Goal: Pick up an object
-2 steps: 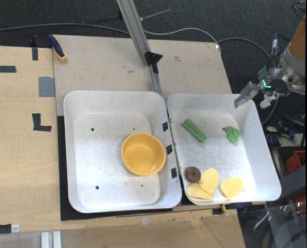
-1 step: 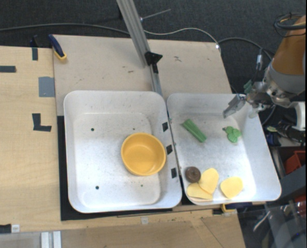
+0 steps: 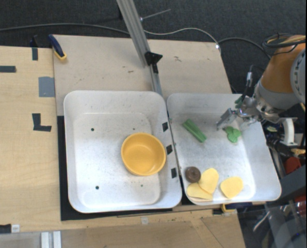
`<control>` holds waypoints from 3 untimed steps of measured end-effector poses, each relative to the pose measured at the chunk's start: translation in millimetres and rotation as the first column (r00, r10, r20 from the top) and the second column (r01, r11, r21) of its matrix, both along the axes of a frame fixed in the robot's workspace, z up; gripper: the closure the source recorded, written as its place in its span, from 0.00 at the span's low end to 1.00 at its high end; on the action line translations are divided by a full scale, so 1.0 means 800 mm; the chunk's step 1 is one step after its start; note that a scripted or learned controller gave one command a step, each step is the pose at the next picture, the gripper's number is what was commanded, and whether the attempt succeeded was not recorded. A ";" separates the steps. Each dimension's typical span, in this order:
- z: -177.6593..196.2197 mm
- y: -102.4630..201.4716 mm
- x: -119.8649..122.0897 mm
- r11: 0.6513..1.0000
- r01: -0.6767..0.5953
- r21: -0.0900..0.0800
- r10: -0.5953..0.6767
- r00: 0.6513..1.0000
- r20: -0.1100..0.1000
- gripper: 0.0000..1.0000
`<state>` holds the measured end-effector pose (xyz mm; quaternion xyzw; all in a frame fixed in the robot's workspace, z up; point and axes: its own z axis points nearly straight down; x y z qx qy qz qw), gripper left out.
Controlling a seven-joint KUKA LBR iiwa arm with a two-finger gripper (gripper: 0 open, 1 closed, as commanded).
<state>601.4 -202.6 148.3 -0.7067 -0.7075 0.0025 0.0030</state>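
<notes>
Fingers point(image 3: 231, 122) above right bin point(image 3: 256, 154), green lump point(image 3: 233, 135)

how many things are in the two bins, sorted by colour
Yellow: 4 - bowl in the left bin; three flat pieces in the right bin
Green: 2 - long block, small piece by the gripper
Brown: 1 - round object
Total: 7

Even, diffuse overhead light fell brightly on the white bins point(image 3: 117, 99), which looked slightly washed out. Shadows beside the yellow bowl point(image 3: 143, 154) were faint. The picture was soft and grainy throughout.
</notes>
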 end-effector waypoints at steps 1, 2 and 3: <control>-0.067 0.001 -0.001 1.000 -0.001 -0.001 0.001 1.000 0.005 0.00; -0.051 0.002 0.000 1.000 -0.002 -0.001 0.002 1.000 0.005 1.00; 0.014 0.000 -0.012 1.000 0.001 -0.002 -0.001 1.000 0.011 1.00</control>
